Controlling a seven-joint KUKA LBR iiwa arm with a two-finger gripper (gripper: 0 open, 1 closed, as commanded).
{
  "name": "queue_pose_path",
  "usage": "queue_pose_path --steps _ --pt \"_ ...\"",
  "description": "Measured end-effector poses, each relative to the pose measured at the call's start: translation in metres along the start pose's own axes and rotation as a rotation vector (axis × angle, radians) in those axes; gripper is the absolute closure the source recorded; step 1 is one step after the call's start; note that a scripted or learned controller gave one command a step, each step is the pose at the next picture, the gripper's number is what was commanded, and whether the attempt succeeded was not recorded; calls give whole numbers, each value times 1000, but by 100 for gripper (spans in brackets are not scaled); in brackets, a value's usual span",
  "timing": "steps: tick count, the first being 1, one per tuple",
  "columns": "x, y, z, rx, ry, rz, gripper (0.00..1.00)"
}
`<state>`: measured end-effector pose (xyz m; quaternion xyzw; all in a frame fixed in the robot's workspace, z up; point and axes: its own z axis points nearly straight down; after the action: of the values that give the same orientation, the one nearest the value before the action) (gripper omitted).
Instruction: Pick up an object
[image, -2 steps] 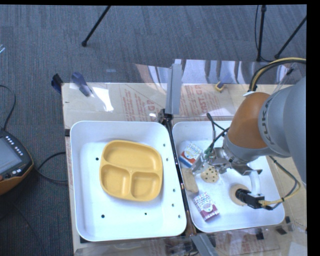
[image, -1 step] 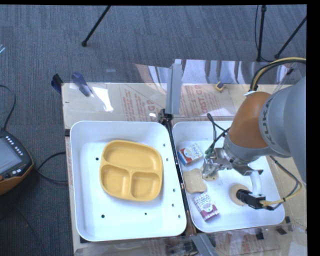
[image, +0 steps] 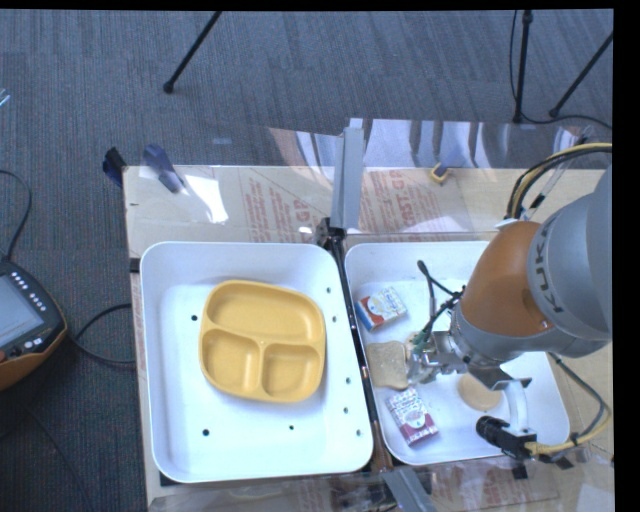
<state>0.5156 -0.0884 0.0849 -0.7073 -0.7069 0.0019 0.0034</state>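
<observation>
Camera view: gripper (image: 418, 358), finger state not discernible, low in the right bin (image: 520, 415) over a tan slice (image: 387, 364) between two packets (image: 381, 307) (image: 413, 416); yellow tray (image: 263, 340) sits centrally in the left bin (image: 170, 420).

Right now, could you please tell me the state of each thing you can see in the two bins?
Yellow divided plate: upright, flat in the left bin.
Upper snack packet: flat in the right bin.
Lower snack packet: lying flat.
Tan piece: flat, by the arm's wrist.
</observation>
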Motion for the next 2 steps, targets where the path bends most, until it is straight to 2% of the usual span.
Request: queue_pose_path --steps 1,2 --pt "-7 43 -1 -2 0 0 100" --pt "3 -19 1 2 0 -1 100"
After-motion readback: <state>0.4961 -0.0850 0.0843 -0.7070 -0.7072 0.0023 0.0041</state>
